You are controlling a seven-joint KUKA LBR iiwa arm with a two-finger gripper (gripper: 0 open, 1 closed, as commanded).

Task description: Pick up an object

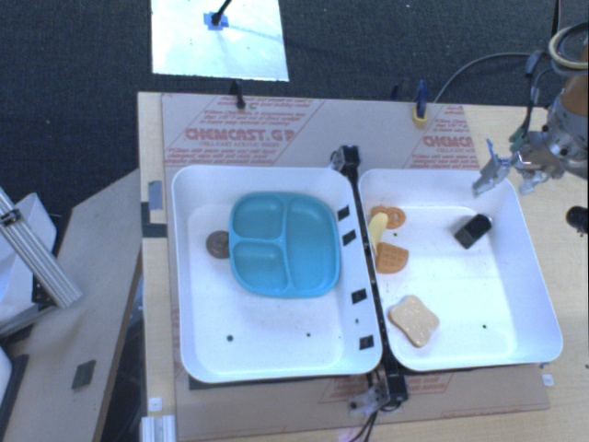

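My gripper (509,180) hangs over the far right corner of the right bin (529,284). Its two fingers stand open and spread, with nothing between them. A small black block (472,231) lies on the bin floor just below and to the left of the gripper. A tan bread slice (413,320) rests near the bin's front. Against the divider lie an orange round piece (392,259), a yellow piece (377,228) and a small orange ring (395,217).
The left bin (198,339) holds a blue divided plate (282,244) with a small brown disc (218,244) beside its left edge. A black clip strip (354,247) runs along the divider between the bins. Cables hang near the arm at the right.
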